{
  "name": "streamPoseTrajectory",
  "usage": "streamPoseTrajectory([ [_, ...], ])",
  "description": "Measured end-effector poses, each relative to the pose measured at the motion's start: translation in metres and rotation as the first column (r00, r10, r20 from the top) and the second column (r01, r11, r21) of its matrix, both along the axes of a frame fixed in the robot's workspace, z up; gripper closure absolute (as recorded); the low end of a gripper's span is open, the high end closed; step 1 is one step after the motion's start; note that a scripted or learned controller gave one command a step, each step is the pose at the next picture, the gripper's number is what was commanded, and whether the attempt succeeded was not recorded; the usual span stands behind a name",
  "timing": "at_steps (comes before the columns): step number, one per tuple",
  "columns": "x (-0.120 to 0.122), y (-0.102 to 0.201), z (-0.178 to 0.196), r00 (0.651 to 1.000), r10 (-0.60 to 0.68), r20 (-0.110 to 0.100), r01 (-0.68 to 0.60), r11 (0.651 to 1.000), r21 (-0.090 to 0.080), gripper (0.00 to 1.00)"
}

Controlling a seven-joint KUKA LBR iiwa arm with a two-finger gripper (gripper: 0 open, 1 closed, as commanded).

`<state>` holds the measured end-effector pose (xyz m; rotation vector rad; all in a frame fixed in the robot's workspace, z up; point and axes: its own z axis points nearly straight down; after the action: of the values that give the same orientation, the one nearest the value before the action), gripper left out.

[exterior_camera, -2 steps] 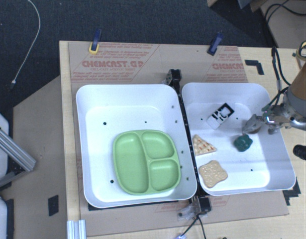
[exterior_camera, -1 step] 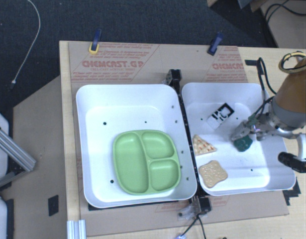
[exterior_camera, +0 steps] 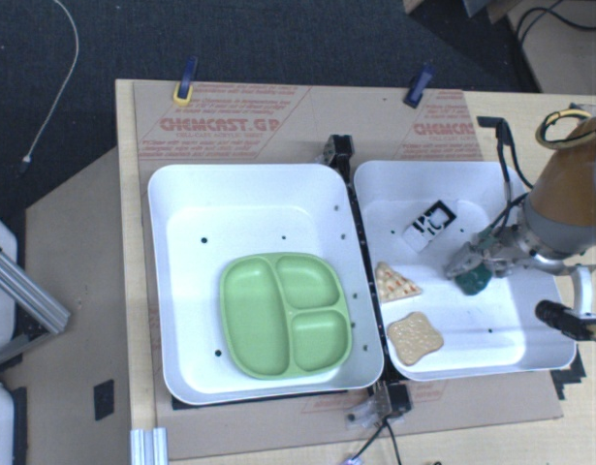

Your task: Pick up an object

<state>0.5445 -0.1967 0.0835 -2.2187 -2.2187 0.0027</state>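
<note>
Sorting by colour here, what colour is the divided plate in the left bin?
Light green; the divided plate shows plainly in the camera view.

— What do the surfaces look like?
— Both white bins (exterior_camera: pixel 172 260) seem smooth, slightly glossy plastic. The green divided plate (exterior_camera: pixel 283 313) at lower centre is matt plastic.
— And underneath?
— The table (exterior_camera: pixel 278 114) is covered with brown printed cardboard, dull and flat; the floor (exterior_camera: pixel 65 85) at upper left looks like dark carpet.
</note>
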Motion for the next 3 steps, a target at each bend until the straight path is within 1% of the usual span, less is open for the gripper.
streamPoseTrajectory([
  [1,0.001,0.0,0.012,1.0,0.0,0.004,0.0,1.0,-0.002,1.0],
  [2,0.005,0.005,0.054,1.0,0.001,0.005,-0.001,1.0,-0.003,1.0],
  [3,0.008,0.001,0.098,1.0,0.001,0.01,-0.001,1.0,-0.005,1.0],
])
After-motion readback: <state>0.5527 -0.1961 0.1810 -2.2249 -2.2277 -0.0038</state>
